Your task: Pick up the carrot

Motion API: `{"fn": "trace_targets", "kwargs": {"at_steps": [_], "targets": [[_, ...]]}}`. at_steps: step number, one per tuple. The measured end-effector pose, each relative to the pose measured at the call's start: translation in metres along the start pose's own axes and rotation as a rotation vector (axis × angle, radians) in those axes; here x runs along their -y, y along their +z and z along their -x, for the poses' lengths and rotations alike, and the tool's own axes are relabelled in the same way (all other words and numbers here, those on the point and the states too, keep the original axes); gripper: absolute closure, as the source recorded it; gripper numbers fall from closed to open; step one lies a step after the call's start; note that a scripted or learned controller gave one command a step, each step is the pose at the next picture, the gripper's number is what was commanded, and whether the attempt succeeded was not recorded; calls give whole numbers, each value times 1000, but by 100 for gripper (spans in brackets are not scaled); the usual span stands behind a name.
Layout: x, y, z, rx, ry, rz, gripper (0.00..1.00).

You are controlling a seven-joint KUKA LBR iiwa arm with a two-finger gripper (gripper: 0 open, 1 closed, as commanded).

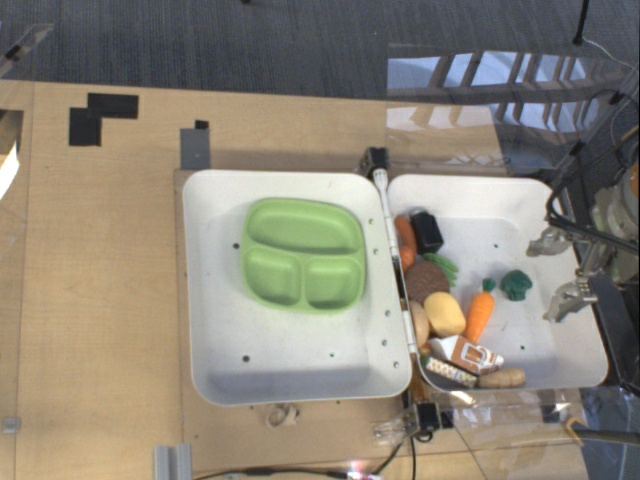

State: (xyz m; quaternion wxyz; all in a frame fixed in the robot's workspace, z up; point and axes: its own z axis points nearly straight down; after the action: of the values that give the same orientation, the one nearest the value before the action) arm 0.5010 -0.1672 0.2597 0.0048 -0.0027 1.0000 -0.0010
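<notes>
The orange carrot with a green top [481, 313] is seen in the right white bin [500, 193], beside a yellow potato-like piece [445, 313], with a small green broccoli-like piece [515, 285] close by. Bare bin floor is left toward the right wall. The two-finger gripper [562, 273] is placed at the bin's right edge, fingers spread wide, nothing held. A green divided plate [303, 253] is centred in the left white bin [215, 368]. Items along the divider are crowded and hard to identify.

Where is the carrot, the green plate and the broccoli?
carrot [480, 314], camera view, middle of its orange body
green plate [304, 254], camera view, ridge between its compartments
broccoli [516, 285], camera view, its dark green top
</notes>
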Motion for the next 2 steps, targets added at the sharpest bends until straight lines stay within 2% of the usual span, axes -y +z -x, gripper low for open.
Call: {"fn": "trace_targets", "kwargs": {"at_steps": [1,2], "targets": [[-22,127,7,-4,-133,4,0],[-46,145,9,31,-94,-9,0]]}}
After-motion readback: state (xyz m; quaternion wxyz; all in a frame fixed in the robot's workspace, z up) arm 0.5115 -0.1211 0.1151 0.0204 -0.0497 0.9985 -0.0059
